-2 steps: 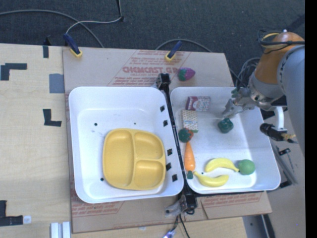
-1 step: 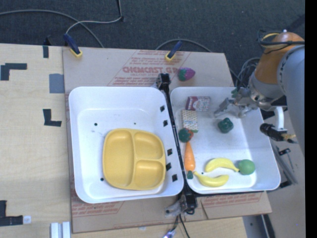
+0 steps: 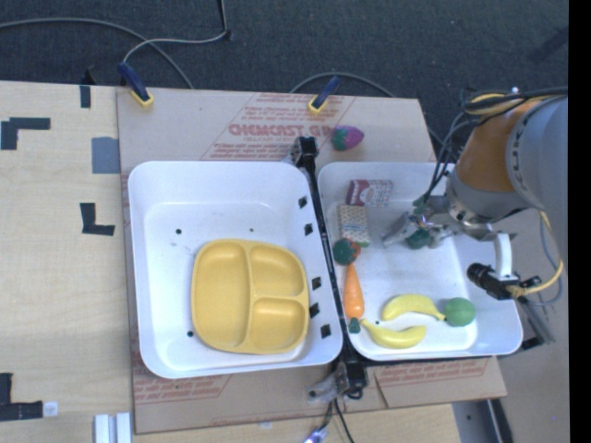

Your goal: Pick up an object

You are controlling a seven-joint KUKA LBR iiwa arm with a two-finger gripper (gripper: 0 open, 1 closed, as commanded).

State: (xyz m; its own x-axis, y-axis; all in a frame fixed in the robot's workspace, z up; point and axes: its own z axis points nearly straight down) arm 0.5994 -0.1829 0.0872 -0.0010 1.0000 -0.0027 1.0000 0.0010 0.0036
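Hand low in right bin, near banana; carrot

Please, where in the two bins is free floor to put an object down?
Left bin: a bare strip between its far wall and the yellow tray. Right bin: a bare patch between the carrot, the bananas and the gripper. Its left edge is crowded.

One fixed camera — high above, slanting down on both bins.
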